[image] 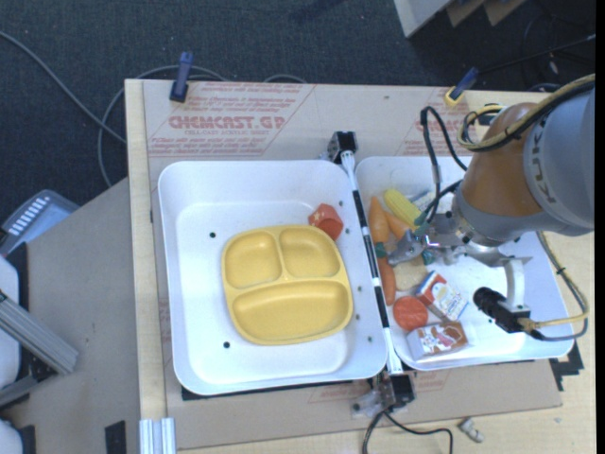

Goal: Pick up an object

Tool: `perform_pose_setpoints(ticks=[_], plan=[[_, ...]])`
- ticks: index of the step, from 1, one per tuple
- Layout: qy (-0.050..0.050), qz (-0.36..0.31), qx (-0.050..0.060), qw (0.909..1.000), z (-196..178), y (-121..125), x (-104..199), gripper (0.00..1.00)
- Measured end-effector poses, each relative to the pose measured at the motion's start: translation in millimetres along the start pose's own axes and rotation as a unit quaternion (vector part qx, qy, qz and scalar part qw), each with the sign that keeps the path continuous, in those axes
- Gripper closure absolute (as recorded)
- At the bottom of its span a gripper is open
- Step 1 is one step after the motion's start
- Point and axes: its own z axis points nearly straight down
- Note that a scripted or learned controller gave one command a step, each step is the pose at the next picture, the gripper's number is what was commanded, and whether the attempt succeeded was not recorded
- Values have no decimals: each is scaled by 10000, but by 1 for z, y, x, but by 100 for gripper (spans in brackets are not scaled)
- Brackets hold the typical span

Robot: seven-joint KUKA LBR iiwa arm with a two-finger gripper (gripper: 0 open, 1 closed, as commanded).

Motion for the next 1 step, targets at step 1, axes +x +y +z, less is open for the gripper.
perform_pose_setpoints(ticks=[1], plan=[[7,-5,23,10000,6,36,-6,0]])
